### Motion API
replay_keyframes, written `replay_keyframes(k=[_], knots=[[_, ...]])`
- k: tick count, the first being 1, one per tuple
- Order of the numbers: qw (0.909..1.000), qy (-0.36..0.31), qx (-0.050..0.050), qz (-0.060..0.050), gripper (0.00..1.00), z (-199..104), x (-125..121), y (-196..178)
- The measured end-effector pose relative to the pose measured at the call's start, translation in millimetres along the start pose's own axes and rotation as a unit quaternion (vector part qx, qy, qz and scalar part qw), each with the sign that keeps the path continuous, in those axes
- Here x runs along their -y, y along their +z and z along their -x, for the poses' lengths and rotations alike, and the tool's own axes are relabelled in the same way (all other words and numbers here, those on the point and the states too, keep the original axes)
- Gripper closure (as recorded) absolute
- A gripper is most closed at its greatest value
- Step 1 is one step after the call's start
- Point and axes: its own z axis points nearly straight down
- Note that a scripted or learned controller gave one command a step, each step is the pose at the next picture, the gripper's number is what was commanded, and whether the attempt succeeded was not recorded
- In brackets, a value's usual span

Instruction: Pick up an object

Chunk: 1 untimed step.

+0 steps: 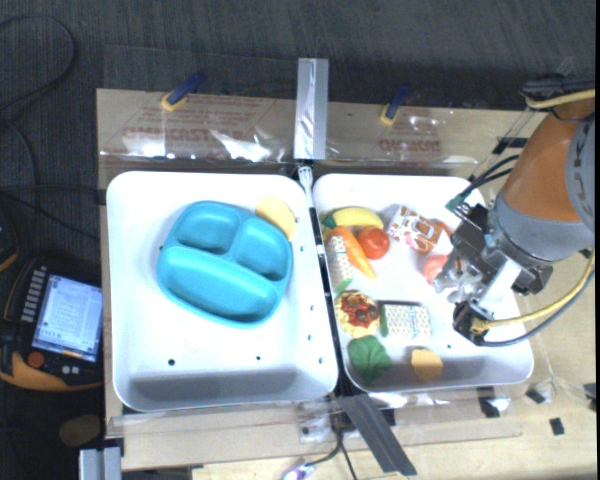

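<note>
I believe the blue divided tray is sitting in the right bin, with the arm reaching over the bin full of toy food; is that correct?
Not quite: the camera view shows the blue divided tray in the left bin, not the right one. The rest holds: the arm reaches over the right bin, which holds the toy food, such as the banana and the tomato.

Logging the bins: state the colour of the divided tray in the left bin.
The divided tray is light blue all over, shown plainly in the camera view.
</note>
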Motion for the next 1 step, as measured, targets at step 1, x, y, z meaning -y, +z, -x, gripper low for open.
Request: replay_keyframes(k=[1], knots=[[0.9903, 0.139, 0.000, -0.002, 1.00, 17.2, -16.6, 37.8]])
